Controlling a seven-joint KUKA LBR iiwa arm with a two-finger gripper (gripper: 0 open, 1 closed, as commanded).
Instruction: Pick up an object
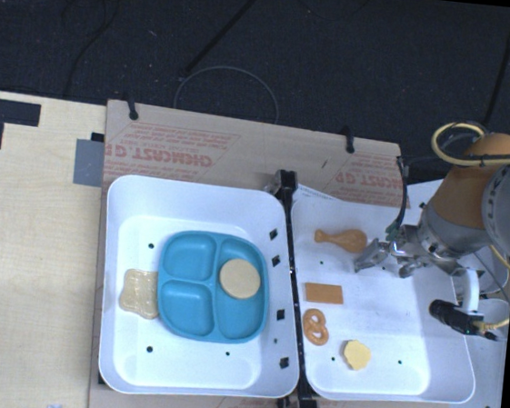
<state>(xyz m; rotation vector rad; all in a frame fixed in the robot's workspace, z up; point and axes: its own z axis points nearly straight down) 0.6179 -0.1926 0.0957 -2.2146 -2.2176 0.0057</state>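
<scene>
Drumstick point(342, 240), the likeliest pick, lies in the right bin point(441, 380), just beside the pincer point(379, 256) and up from the orange cracker point(323, 294). Pincer hovers low toward it, presumably lining up; whether its tips are apart I cannot tell.

Two bins point(124, 229), one plate point(178, 313)
</scene>
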